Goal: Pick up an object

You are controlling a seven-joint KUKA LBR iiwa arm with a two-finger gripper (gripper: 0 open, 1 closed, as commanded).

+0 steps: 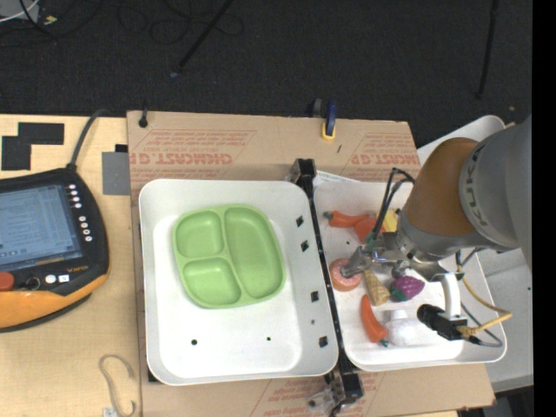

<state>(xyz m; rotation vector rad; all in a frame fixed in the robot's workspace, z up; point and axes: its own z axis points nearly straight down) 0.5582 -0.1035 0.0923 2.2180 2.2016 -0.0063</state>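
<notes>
Gripper (pixel 375 259) is hanging low over the right bin (pixel 486 350) amid the toys (pixel 382 298); finger state cannot be told. Green tray (pixel 229 256) is lying in the left bin (pixel 165 337). Pendant (pixel 43 250) is resting on the worktop (pixel 52 354).

Two shallow white bins (pixel 165 233); one green divided plate (pixel 229 256) left of the gripper (pixel 375 259); around it, two orange-red pieces (pixel 373 321), one pink ring (pixel 345 275), one purple piece (pixel 407 284).
</notes>
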